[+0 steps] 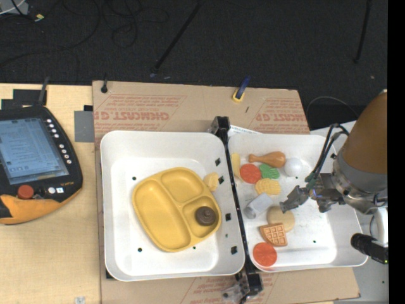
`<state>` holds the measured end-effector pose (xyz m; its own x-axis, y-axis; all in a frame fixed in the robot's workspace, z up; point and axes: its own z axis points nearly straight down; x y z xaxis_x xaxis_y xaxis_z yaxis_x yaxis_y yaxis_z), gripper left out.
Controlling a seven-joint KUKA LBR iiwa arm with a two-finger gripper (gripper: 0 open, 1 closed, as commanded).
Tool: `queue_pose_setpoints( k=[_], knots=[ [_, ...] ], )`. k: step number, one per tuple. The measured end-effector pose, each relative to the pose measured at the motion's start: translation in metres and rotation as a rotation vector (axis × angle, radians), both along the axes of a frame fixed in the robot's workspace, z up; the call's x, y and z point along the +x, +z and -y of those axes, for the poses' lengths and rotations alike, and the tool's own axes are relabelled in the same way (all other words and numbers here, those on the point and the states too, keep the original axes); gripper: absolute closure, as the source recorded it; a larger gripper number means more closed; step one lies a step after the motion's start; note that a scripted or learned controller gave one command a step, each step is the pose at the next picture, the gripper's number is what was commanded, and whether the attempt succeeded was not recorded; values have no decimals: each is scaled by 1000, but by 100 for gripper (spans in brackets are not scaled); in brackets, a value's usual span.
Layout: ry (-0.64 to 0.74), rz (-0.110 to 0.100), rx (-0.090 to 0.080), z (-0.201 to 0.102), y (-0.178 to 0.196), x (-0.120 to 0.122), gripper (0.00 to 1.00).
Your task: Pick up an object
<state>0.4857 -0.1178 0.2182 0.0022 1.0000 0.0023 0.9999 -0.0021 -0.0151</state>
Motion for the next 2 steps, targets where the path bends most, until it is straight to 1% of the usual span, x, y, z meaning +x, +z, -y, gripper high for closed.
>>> queue_pose_setpoints(
  k=[1,2],
  knots=[
    [2,13,-2,0,6,3,0],
    [3,8,0,5,-49,10,0]
  ],
)
